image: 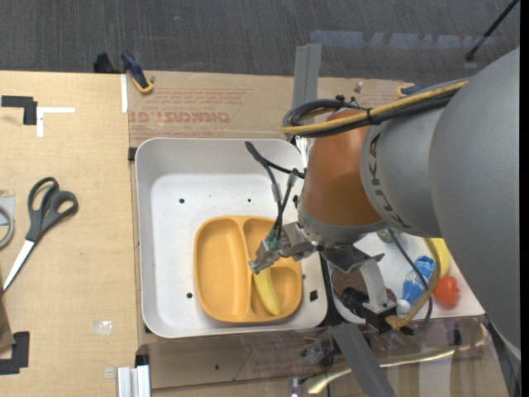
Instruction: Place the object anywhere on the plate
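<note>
The tool (269,253) hangs over the yellow plate (221,270), right above the ridge that splits the plate into two parts. Whether it is open or shut cannot be told from this view, because the big grey arm (446,172) and its orange band (335,180) hide most of it. The plate sits in the left white bin (165,222), toward the bin's near right corner. A yellow banana (266,292) lies in the right part of the plate, just below the tool. The banana looks like it rests on the plate, with its top end right under the tool's tip. The left part of the plate shows bare yellow. Black wires (269,172) run from the arm down to the tool, over the back of the bin. In the other bin, to the right of the plate, there is a blue thing (417,279), a red ball (446,290) and a second long yellow thing (438,255), all partly hidden by the arm. Far to the left of the plate, outside the bin, a pair of scissors (41,213) with black handles lies on the brown bench (66,304). Behind the bin lies a flat piece of cardboard (207,110) with red print on it.
</note>
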`<action>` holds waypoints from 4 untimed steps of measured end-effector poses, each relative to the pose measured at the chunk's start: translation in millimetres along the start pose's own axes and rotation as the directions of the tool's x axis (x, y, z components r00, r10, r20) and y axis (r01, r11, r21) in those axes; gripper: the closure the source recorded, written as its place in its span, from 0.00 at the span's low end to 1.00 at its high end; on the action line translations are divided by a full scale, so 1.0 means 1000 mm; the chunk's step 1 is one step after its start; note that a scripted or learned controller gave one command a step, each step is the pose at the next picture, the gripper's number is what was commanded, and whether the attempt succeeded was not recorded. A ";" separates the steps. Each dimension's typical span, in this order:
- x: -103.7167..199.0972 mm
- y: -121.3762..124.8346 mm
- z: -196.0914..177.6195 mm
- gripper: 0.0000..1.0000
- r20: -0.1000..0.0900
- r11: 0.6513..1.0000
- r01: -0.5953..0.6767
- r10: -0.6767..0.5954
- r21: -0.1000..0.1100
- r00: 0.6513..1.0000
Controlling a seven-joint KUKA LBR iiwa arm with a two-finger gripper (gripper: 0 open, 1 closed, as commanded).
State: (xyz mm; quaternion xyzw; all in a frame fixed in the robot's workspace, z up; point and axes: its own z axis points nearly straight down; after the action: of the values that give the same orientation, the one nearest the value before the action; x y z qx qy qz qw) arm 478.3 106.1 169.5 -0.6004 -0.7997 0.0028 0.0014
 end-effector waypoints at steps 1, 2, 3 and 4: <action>-0.002 0.001 -0.008 1.00 0.001 1.000 0.000 0.000 0.001 1.000; -0.002 0.001 -0.008 0.00 0.001 1.000 0.000 0.000 0.001 1.000; -0.003 0.002 -0.017 1.00 0.003 1.000 0.000 0.000 0.002 1.000; -0.003 0.002 -0.017 0.00 0.003 1.000 0.000 0.000 0.002 1.000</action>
State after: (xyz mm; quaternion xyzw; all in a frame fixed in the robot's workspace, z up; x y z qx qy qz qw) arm 480.9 103.4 186.0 -0.6006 -0.7996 0.0044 0.0009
